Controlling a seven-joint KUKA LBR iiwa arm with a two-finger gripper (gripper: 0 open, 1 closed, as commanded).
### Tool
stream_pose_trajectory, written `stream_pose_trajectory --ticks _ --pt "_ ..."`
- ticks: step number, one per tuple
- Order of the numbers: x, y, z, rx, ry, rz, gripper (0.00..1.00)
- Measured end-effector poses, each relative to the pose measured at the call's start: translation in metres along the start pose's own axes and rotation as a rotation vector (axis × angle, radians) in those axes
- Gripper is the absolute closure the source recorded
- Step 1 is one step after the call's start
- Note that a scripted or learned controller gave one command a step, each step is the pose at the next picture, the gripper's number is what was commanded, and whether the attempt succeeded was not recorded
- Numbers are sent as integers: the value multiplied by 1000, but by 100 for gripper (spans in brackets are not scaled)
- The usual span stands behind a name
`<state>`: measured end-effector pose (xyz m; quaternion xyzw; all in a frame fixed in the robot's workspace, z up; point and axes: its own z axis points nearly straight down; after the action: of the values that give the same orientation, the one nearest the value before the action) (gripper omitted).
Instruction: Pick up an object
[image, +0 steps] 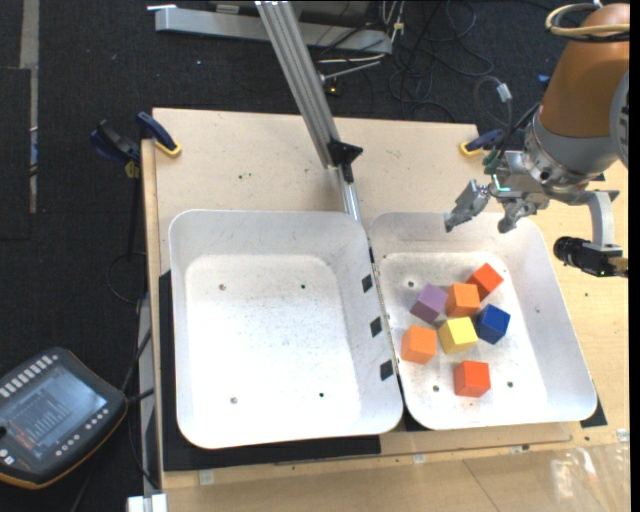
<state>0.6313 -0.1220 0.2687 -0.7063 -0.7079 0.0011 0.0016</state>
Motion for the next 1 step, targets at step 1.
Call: stream_pose_trajectory --ticks 1 --pt "0 1 -3 -5 0 0 0"
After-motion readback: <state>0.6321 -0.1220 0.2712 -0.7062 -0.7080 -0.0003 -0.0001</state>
